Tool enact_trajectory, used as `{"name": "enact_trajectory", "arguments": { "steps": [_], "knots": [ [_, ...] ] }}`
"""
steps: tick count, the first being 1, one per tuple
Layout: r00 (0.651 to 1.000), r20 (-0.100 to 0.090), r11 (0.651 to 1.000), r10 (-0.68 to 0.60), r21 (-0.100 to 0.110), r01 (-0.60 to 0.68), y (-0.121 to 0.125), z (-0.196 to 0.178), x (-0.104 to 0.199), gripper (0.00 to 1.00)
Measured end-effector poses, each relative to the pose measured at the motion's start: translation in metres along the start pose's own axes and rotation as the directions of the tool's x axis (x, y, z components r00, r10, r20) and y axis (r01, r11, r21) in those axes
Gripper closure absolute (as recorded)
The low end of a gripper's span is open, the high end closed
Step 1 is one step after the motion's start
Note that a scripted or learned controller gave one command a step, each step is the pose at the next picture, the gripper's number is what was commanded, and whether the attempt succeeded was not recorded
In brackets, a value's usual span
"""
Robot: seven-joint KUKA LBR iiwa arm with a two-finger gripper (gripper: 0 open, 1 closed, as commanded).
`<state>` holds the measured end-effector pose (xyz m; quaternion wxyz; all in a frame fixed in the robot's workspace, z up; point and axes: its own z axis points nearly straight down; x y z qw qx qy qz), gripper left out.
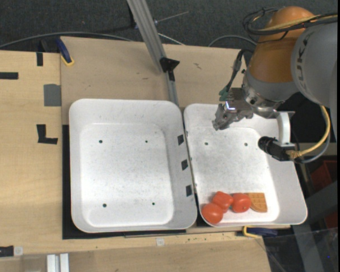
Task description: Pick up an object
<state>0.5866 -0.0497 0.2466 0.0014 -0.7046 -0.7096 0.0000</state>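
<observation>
1. The grey arm (294, 50) with its orange band enters from the upper right of the frame, and its tool (222, 119) hangs over the upper part of the right bin (238, 157).
2. Whether the tool is spread or pressed together cannot be told from this angle; nothing is seen between its tips.
3. The objects lie at the lower edge of the right bin, well apart from the tool: two red tomato-like pieces (222, 203) touching, a third red piece (241, 203) beside them, and a tan waffle-like square (258, 202) at their right.
4. The left bin (124, 163) sits just beside it on the table (22, 169).
</observation>
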Motion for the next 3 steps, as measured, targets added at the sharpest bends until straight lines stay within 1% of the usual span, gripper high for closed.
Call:
{"name": "enact_trajectory", "arguments": {
  "steps": [1, 2, 3],
  "knots": [
    [1.000, 0.001, 1.000, 0.001, 0.002, -0.001, -0.015, 0.016, 0.051, 1.00],
    [1.000, 0.000, 1.000, 0.000, 0.001, 0.000, -0.035, 0.008, 0.103, 1.00],
    [1.000, 0.001, 1.000, -0.001, 0.000, 0.001, -0.045, 0.005, 0.151, 1.00]
  ]
}}
